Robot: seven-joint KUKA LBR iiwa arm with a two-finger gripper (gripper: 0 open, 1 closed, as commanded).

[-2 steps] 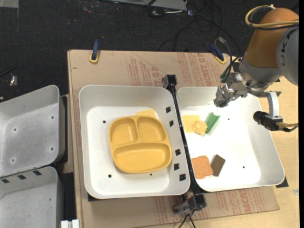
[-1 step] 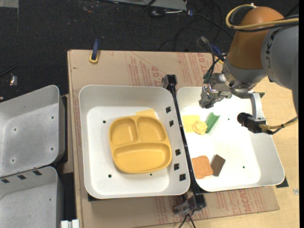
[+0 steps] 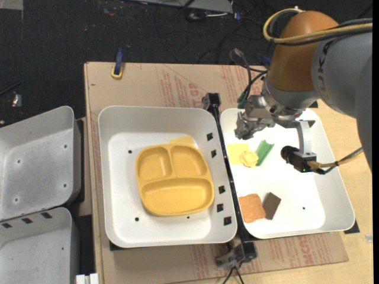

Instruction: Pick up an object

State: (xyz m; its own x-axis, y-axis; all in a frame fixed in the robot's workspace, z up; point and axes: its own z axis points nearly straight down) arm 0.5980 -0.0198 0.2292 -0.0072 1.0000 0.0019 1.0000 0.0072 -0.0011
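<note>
A small yellow object (image 3: 244,156) — soft-edged and lumpy — lies near the left wall of the right bin (image 3: 331,218), touching a green piece (image 3: 264,151) that slants beside it. The gripper (image 3: 247,130) hangs just above both; how far it is open cannot be told, and nothing shows in its hold. Nearer the front lie an orange block (image 3: 252,207) and a brown block (image 3: 272,205), touching. The left bin (image 3: 112,158) holds a yellow divided tray (image 3: 175,179) — three compartments.

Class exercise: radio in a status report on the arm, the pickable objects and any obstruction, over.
Gripper over right bin's far left corner, nothing seen held. Yellow piece and green piece just below it. Orange block, brown block nearer front. Yellow tray in left bin.
</note>
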